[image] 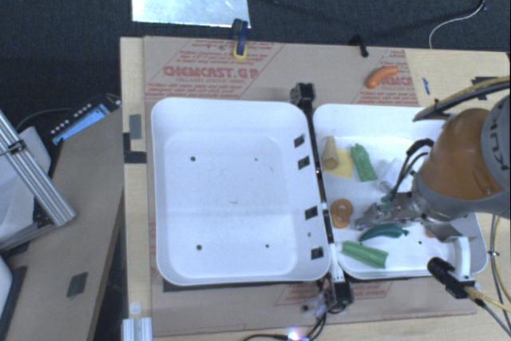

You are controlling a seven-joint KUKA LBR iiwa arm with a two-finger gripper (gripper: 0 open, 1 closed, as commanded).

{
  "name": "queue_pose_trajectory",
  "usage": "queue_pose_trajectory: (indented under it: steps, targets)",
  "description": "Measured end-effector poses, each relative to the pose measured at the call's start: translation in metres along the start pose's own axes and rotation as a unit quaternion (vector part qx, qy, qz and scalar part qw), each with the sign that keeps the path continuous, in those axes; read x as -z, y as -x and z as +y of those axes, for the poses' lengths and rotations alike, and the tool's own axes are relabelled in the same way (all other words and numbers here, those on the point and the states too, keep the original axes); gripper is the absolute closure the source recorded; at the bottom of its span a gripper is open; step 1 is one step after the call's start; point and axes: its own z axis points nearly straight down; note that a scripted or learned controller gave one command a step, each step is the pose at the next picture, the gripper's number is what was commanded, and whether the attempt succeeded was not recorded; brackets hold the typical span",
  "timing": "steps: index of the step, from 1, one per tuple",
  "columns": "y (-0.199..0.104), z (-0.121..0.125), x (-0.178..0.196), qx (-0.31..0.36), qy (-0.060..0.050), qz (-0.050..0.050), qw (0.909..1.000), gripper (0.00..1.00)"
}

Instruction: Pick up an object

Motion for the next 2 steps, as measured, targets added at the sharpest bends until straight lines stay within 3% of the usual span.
queue_pose_trajectory:
  steps: [1,2]
  targets:
    - [-0.002,0.003,0.018,0.002,0.004,0.000,1.0000,1.00]
    - [-0.112,0.032,0.113,0.009,0.009,0.002,0.9999,1.00]
